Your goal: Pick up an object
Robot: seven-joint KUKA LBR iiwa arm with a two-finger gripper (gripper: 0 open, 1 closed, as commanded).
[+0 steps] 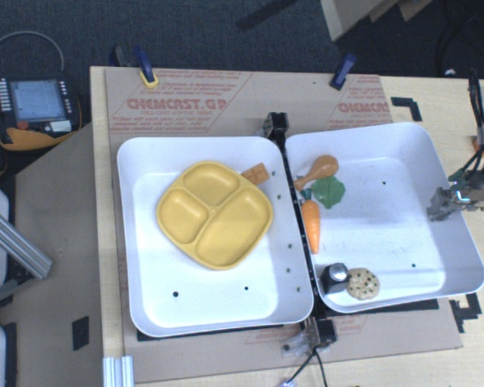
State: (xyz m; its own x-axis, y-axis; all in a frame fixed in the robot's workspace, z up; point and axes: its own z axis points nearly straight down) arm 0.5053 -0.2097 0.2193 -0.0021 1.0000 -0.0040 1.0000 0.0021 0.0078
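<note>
The fixed overhead camera is looking down at a slant on a light wooden table [226, 95] that is carrying two shallow white plastic bins side by side. The left bin [145, 297] is holding a yellow plastic plate divided into three compartments [215, 214], with a small tan block [256, 172] lying just beside its upper right rim. The right bin [403, 147] is holding the likely targets, all gathered along its left wall: a tan toy drumstick [319, 169] is lying at the top, a green leafy toy piece [329, 192] is sitting just below it, an orange toy carrot [310, 225] is lying lengthwise against the wall, and near the lower left corner a small round black and silver object [335, 276] is touching a speckled toy cookie [361, 284]. The tool [448, 200] is appearing small and grey at the right bin's right rim, well apart from every object; it is too small to tell how its gripping parts are standing, and nothing is visibly in it. Judging from here, a grasp could go wrong because the objects are crowding the bin wall, so the tool might strike the wall, nudge a neighbouring piece, or close on nothing.
</note>
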